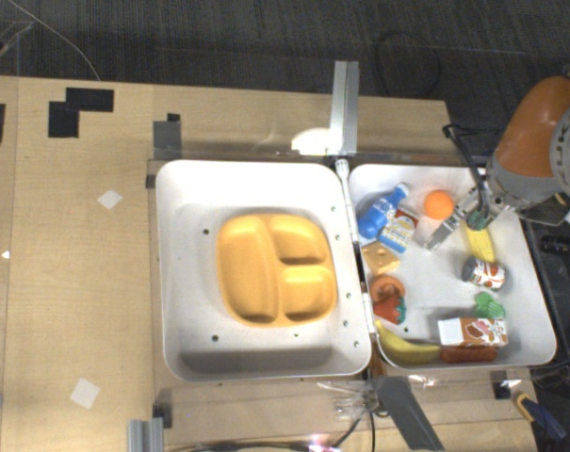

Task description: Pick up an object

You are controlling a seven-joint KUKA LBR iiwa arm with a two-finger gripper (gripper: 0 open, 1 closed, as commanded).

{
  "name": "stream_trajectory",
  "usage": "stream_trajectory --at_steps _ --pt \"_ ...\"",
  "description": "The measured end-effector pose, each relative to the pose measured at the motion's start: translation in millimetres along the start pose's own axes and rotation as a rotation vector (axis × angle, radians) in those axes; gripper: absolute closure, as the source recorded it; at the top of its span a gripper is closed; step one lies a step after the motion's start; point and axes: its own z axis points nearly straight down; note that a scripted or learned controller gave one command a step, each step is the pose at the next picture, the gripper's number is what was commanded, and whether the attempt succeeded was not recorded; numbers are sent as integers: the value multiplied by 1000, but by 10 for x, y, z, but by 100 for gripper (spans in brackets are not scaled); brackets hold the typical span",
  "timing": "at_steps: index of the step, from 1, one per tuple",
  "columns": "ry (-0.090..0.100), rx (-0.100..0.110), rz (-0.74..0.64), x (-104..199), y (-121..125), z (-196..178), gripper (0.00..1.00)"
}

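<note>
Hovering low in the right bin [539, 252], the pincer [459, 219] hangs between the orange ball [439, 203] and the corn cob [480, 240]; whether it is apart or together cannot be told, and nothing is seen held.

For a sound pick, it should centre on one separate item, such as the ball or cob, and descend vertically before closing. Further out lie a blue pouch [380, 213], a small can [483, 273], a juice carton [473, 332] and a banana [407, 347]; the left bin [186, 215] holds a yellow tray [273, 267]. No label is legible.

The wooden bench [68, 281] holds two white bins. The left bin [186, 347] (far from the jaws) touches the right bin [539, 332], under them.
</note>
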Motion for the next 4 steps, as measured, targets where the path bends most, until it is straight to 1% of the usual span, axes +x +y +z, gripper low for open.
stream_trajectory --at_steps 1,2,3,4 --pt "0 -1 407 -67 382 -4 0" --pt "3 1 295 338 270 -3 0" --pt "3 0 654 208 499 4 0" --pt "-3 -5 645 192 524 -143 100"
